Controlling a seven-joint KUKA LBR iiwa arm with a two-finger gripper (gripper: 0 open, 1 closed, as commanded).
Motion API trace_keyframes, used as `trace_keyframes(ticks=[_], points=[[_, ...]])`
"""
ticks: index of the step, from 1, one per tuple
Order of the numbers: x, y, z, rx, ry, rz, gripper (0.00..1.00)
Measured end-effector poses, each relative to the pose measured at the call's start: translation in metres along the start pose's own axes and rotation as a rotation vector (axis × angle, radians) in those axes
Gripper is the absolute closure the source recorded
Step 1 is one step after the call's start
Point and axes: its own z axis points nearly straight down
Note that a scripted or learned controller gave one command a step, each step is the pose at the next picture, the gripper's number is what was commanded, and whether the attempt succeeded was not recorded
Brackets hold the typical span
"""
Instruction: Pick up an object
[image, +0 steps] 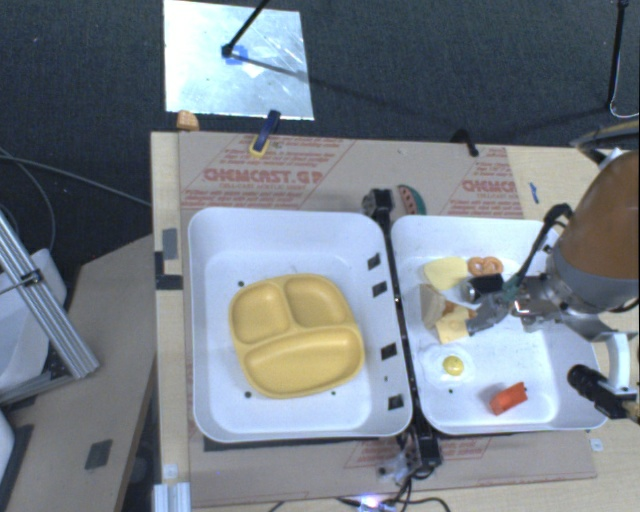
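My gripper (481, 303) is low in the right bin (560, 345), reaching in from the right with the grey arm (600, 250) behind it. It stands open, its fingertips just right of a yellow cheese block (450, 325), with nothing seen between them. A paler yellow wedge (445, 272) lies just beyond it, and a brown pretzel (485, 266) sits above the upper finger. A fried egg (452, 365) lies below the gripper. An orange-red piece (508, 397) rests near the bin's front edge.
The left bin (215, 300) holds a yellow divided plate (295, 335). A black divider (392, 310) runs between the two bins. Cardboard (330, 175) lies behind the bins, with a shiny sheet (240, 60) farther back.
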Motion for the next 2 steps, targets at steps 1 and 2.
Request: trace_keyframes(ticks=[1,2], points=[[0.1379,-0.012,-0.0597,-0.008,0.005,-0.016,0.0],[0.1291,-0.0113,-0.0677,-0.006,0.001,-0.002,1.0]])
